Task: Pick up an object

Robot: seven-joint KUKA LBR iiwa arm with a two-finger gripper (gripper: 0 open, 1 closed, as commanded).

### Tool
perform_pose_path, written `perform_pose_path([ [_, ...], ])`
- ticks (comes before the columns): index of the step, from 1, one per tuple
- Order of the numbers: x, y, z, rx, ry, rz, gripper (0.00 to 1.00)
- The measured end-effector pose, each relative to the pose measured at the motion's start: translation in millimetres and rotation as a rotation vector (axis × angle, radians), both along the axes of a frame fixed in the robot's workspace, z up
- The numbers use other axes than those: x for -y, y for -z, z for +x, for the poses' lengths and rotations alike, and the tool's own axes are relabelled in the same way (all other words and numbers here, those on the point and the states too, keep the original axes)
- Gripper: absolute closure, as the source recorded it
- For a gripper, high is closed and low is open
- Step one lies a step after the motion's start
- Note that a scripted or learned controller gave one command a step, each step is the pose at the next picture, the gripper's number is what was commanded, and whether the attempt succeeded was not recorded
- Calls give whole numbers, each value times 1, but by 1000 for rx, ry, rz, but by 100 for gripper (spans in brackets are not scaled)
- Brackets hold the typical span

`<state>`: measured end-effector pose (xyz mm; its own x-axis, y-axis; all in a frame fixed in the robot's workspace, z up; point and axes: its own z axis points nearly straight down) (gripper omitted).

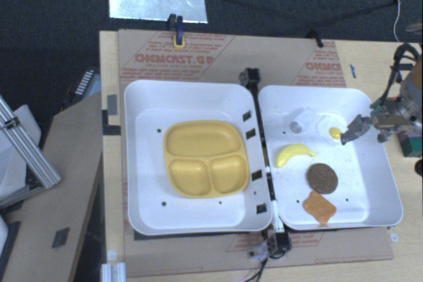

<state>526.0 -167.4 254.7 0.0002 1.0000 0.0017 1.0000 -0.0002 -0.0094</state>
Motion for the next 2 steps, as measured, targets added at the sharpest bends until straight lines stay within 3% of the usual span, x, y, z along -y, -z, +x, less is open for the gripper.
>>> perform_pose_path([
  [1, 0, -6, 2, 11, -3, -2, 0],
  [2, -4, 37, -2, 8, -2, -1, 0],
])
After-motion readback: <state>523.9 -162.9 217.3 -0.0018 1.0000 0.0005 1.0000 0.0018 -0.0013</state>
